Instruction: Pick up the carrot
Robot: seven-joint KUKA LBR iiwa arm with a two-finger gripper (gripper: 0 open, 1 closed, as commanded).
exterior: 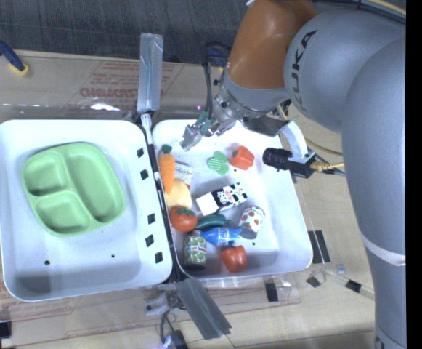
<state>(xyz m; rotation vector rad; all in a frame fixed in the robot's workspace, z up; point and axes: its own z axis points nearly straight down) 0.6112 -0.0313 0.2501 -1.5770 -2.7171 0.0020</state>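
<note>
Gripper (195, 132) poised at the right white plastic bin's (287, 227) far-left corner, nothing between its fingers; gap between them impossible to tell.

Slim orange carrot (167, 170) lying along that bin's left wall, touching a yellow block (179, 193). Risks: fingers striking the wall, or nudging the neighbour and closing on nothing.

Glossy white plastic bins (65, 278), matt green plastic tray (72, 187), smooth orange plastic-looking carrot (167, 169).
</note>
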